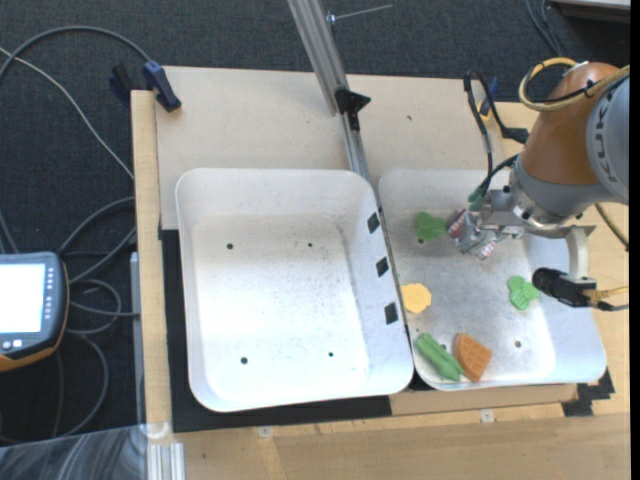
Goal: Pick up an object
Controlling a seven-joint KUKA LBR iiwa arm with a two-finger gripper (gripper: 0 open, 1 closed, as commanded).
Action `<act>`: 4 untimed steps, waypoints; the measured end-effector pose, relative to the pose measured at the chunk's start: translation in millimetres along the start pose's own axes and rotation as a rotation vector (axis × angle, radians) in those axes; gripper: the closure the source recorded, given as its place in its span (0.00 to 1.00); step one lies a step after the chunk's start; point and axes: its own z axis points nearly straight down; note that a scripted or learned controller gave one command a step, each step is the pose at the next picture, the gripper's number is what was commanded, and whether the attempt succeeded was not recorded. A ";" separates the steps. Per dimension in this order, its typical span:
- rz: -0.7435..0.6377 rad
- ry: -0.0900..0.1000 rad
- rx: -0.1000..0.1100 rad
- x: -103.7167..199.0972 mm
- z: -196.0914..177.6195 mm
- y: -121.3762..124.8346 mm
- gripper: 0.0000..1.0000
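Observation:
My gripper hangs low over the upper middle of the right bin, under the orange-banded wrist. A small green piece lies just left of it, apart from it. Another green piece sits lower right of the gripper. A yellow piece rests by the bin's left wall. Near the front wall lie a long green piece and an orange wedge. Something pinkish shows at the gripper's tip, too small to tell what it is.
The left bin stands beside the right one, with black clips along the shared wall. A slanted metal pole crosses above the bins. Cables hang by the arm, and a black part juts over the right bin.

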 end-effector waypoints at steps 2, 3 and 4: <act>-0.002 -0.003 -0.007 5.8 -104.0 -3.4 1.00; -0.001 -0.002 -0.004 6.0 -135.2 -2.1 1.00; -0.005 0.001 0.004 55.1 -115.1 11.9 1.00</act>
